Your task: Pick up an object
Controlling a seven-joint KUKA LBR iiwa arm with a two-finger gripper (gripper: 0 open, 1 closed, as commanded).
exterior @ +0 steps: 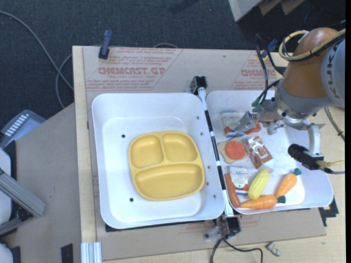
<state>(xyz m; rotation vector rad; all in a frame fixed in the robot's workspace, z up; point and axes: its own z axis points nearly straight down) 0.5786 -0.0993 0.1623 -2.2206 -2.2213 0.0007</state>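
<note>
Arm (307, 70) reaches over right bin (321, 193), gripper (258, 116) low at its upper left, by a packet (233, 119); jaw state can't tell, nothing visibly held. Bin has tomato slice (236, 150), brown packet (258, 151), corn (259, 183), two carrots (286, 184). Left bin (109, 147) holds yellow tray (166, 165).

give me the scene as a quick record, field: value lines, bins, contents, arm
left bin: shallow white bin holding a yellow three-compartment plastic tray
right bin: shallow white bin with toy food
toy food: yellow corn cob, two orange carrots, round red slice, small packets
arm: grey arm with orange band over the right bin's upper part
pincer: low beside the packets, grasp unclear
</note>
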